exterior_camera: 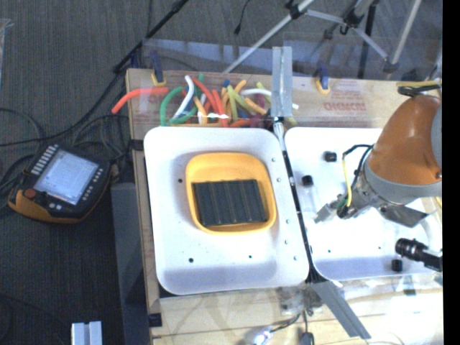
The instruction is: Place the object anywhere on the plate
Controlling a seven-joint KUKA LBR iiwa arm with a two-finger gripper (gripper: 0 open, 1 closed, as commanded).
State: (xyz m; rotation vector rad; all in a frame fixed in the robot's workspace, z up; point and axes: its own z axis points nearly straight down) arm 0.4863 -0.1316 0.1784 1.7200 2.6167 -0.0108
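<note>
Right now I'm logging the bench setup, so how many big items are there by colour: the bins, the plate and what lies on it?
White shallow plastic bins: 2
Yellow rounded-square plate: 1
Dark ribbed rectangular slab on the plate: 1
Total: 4

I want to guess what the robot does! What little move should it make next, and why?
Probably reach left, toward the yellow plate. The plate sits in the left bin with a dark ribbed object lying on it, while the gripper hangs over the right bin. What the gripper carries is too hard to tell.
</note>
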